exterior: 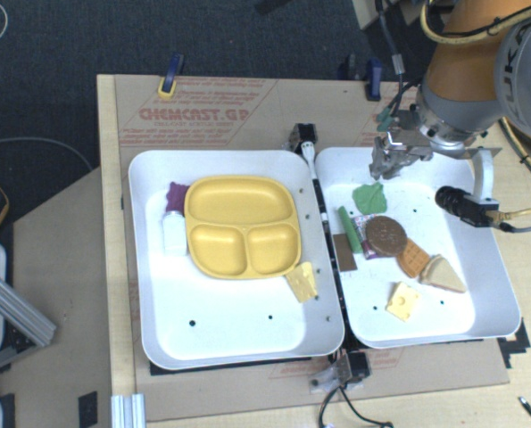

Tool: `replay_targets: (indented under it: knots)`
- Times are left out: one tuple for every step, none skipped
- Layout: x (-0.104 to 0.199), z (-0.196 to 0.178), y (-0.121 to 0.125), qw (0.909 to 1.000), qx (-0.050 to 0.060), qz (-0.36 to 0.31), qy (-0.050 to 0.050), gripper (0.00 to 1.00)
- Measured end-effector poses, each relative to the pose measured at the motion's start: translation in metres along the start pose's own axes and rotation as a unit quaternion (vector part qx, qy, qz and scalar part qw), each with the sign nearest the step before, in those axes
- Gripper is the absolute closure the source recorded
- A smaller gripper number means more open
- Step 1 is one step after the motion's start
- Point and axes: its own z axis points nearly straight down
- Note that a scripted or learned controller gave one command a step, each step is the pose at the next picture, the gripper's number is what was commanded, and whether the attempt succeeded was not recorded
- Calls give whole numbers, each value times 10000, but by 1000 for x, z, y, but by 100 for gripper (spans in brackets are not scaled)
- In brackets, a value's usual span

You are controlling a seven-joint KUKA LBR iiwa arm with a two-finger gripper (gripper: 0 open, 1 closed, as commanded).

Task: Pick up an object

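Printed lettering appears in one place: the brown board [247, 105] that lies under the two bins. Along its far strip, beyond the left bin [149, 266], faded red capitals read approximately "CHEMCAST G.P."; the last characters are faint and uncertain. Above and beside this word run rows of much smaller red print, too small and pale to be read. The brown round cookie [385, 235] in the right bin [488, 283] bears a raised pattern, but no letters can be made out on it. No other text, number or sign is legible.
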Motion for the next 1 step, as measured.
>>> replay_targets:
  knots:
    - [-10, 12, -10, 10000, 39, 16, 2, 100]
